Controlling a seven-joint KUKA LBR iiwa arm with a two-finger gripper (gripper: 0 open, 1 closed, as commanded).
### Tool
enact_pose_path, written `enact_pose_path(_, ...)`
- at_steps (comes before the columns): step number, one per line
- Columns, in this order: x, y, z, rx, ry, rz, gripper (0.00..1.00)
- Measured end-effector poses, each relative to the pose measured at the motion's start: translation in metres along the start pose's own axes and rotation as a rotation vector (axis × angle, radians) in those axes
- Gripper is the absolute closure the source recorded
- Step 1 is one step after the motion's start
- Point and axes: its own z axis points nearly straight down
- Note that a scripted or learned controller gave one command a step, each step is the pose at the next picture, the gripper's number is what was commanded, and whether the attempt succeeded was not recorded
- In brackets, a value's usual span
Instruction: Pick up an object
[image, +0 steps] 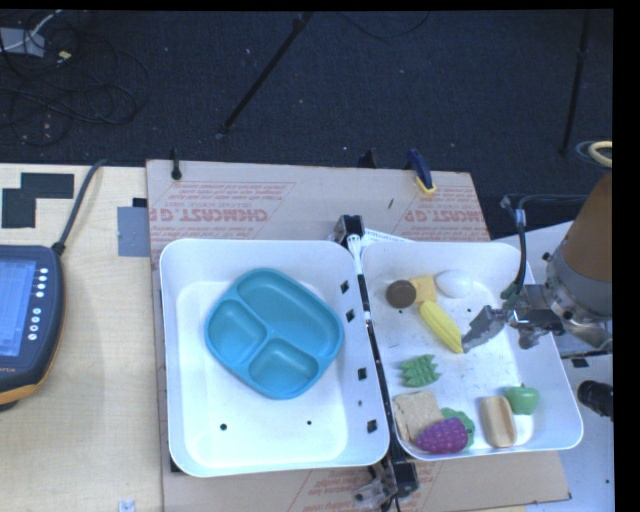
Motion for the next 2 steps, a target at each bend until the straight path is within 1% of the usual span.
enact_pose_path(1,0.016,0.036,0.166,-0.003,0.006,0.000,0.00)
enact_pose_path(2,0.013,0.039,0.147,-0.012,0.004,0.006,1.00)
